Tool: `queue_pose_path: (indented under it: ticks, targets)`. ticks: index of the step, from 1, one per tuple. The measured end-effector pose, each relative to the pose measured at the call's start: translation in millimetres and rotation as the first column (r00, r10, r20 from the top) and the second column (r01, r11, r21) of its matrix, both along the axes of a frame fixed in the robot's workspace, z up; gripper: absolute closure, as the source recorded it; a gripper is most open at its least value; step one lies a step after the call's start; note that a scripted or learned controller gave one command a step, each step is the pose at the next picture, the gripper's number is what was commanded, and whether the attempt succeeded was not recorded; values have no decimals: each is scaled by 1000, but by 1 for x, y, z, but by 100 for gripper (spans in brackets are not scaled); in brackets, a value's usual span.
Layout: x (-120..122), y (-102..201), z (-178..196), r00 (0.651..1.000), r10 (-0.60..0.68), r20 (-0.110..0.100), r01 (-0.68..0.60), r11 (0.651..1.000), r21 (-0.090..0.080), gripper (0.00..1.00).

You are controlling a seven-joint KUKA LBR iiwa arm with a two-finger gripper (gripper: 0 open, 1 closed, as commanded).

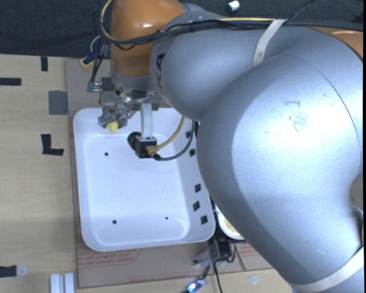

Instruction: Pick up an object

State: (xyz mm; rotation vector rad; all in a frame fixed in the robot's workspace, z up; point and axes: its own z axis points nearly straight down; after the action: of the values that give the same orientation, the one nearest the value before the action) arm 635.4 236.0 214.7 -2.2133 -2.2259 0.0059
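Observation:
My gripper [112, 119] hangs below the orange wrist band [137, 23], over the far left corner of the left white bin [85, 224]. A small yellow object [113, 126] sits between the grey fingertips, just above the bin's far rim, and the gripper is shut on it. The object is mostly covered by the fingers, so its shape is unclear. A black fitting [143, 146] with a pale cable hangs from the wrist over the bin floor.
The big grey arm [280, 133] covers the right half of the view and hides nearly all of the right bin; a sliver of it [229, 228] shows at the bottom. Black marks [49, 145] lie on the tan bench to the left.

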Motion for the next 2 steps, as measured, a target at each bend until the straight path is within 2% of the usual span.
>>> queue_pose_path:
  ticks: [2]
  targets:
    - [1,-2,22,1000,1,1,-1,1000,-3,100]
